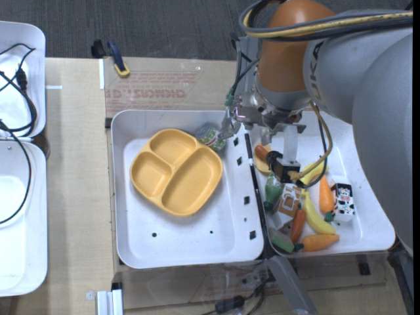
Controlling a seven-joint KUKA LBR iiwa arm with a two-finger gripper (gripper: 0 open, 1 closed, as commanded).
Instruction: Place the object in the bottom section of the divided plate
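Observation:
A yellow divided plate (176, 170) lies in the left bin (177, 241), with two small sections at its upper left and one large section at its lower right. A small green and silvery object (210, 136) sits just over the plate's upper right rim, near the bin's back wall. My gripper (226, 126) hangs directly beside that object, touching or nearly touching it from the right. The grey arm with its orange band (295, 25) reaches in from the right above the divider between the bins.
The right bin (367, 222) holds several toy foods: a banana (315, 212), carrots (319, 241), a cow-patterned carton (342, 202), a green vegetable (272, 192) and a small packet (289, 202). Bare white floor lies in front of the plate. A blue-handled tool (117, 59) lies on the bench behind.

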